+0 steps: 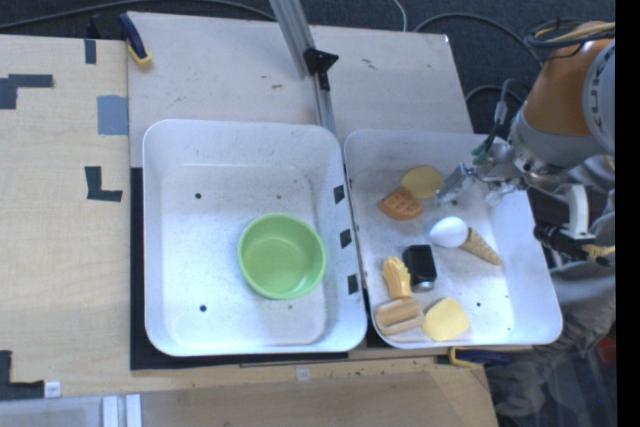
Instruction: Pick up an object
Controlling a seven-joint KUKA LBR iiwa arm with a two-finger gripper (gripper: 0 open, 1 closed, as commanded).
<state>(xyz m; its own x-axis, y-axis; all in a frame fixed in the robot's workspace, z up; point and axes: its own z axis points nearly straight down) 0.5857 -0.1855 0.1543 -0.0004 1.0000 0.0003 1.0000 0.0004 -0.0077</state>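
Observation:
The right bin [520, 305] holds several toy foods. A yellow round piece [422, 181] and an orange wedge [401, 206] lie at its upper middle. Below them is an ice cream cone [482, 248] with a white scoop [449, 232]. A black block [421, 266], a yellow fries piece [396, 277], a tan bun [399, 315] and a yellow lump [446, 320] sit toward the front. My gripper [470, 194] hovers over the bin's upper right, just right of the yellow round piece and above the white scoop. Its fingers are spread open with nothing between them.
The left bin [170, 215] holds a green bowl [282, 256]. A slanted metal pole [290, 5] comes down to the divide between the bins. Cables run behind the bench, and the arm's orange band [565, 95] is at the right.

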